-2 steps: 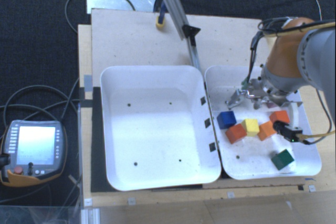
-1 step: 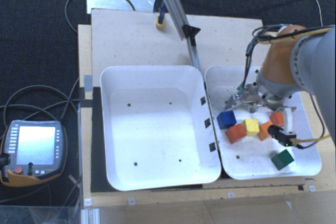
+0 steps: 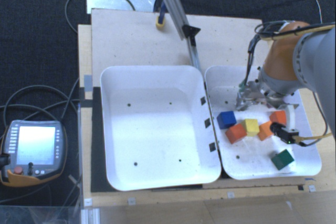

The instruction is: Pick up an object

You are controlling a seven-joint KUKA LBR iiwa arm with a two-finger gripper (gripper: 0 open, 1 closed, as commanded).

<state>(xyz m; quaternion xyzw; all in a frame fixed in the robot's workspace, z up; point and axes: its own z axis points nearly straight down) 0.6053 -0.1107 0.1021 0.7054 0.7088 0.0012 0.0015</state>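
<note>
step: reach | end effector [image 3: 245,98] above right bin [image 3: 231,75], grip state cannot tell | blue cube [image 3: 226,119] just below-left of end effector, nearest block

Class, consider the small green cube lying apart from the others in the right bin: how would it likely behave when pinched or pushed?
The small green cube looks rigid with flat faces, so it would probably slide, not roll. Being small, it is probably light. It sits apart from the other blocks, near the right white bin's rim, so a push might pin it there.
</note>
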